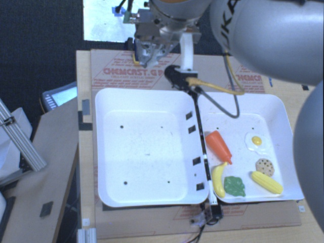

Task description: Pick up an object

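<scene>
Partly blurred, gripper (147, 54) (arm (263, 29) cropped) hangs above bench.

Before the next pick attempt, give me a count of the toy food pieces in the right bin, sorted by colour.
Orange: 1, the carrot
Yellow: 2, the banana and the corn cob
Green: 1, the leafy piece
White with yellow yolk: 1, the fried egg
Brown: 1, the cookie
Total: 6
</scene>
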`<state>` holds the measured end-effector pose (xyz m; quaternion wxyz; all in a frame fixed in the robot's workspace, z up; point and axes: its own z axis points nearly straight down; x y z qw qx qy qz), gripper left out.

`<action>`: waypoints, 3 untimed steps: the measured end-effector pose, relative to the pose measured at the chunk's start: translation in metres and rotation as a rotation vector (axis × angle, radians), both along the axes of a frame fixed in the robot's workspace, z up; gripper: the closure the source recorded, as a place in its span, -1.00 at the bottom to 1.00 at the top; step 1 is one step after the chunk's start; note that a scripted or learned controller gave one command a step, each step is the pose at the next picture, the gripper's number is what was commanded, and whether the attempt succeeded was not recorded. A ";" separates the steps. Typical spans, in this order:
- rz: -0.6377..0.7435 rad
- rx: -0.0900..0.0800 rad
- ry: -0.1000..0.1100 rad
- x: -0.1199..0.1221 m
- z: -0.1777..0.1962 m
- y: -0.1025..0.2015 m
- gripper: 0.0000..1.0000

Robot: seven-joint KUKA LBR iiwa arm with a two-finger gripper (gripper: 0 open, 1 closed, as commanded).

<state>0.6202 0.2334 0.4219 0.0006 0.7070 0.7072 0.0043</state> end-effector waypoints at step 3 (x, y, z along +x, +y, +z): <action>0.003 -0.004 0.003 0.049 0.005 -0.028 1.00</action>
